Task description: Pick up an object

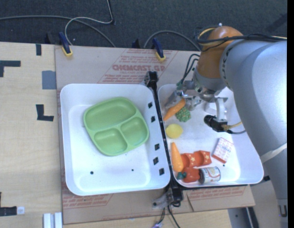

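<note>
A: Claw point(182, 97) is sitting low over the far end of the right bin point(241, 167), and its fingers are closing around a carrot point(174, 110) with a leafy green top point(183, 115), the top just below the fingertips.

B: How is the carrot looking?

A: It is orange, slim and tapered, lying tilted, its narrow end pointing down-left from the claw.

B: What else is lying near the claw?

A: A yellow lemon point(174, 130) is resting just below it. Farther below, a second carrot point(176, 156), a red packet point(196, 159) and a small can point(209, 175) are crowding the near end. Well to its left, a green divided plate point(116, 125) is sitting in the left bin point(73, 141).
</note>
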Controlling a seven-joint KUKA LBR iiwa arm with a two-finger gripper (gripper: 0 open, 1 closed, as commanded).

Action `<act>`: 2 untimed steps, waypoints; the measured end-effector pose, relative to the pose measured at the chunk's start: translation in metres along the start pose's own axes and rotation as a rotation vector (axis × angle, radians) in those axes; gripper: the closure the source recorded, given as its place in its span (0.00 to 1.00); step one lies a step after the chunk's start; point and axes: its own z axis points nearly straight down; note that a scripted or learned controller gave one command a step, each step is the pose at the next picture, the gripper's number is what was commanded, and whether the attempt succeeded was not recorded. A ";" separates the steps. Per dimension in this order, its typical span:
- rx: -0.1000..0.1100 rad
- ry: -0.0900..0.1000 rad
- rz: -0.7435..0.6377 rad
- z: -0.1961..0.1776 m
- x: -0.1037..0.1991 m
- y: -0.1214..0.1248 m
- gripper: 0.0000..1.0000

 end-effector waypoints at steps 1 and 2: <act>0.000 -0.001 0.000 0.000 0.001 -0.001 0.00; 0.001 0.000 0.000 0.000 0.001 0.000 0.00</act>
